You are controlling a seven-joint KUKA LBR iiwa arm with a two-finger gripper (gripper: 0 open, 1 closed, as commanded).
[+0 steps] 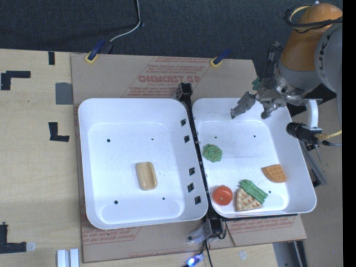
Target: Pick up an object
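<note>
My gripper point(253, 109) hangs over the far edge of the right bin point(289, 149), open, with nothing between its two fingers. Below it in that bin lie a green broccoli piece point(212, 153), an orange wedge point(274, 173), a red tomato point(222, 195), a green pea pod point(253, 190) and a tan waffle-like triangle point(245, 202). A tan bread roll point(146, 176) lies alone in the left bin point(94, 149). The gripper is well above and behind all of these items, touching none.
The two white bins sit side by side on a cardboard sheet point(167, 77) on the wooden bench. A black divider point(192, 149) with clips runs between them. A cable point(130, 15) trails across the dark backdrop at the top.
</note>
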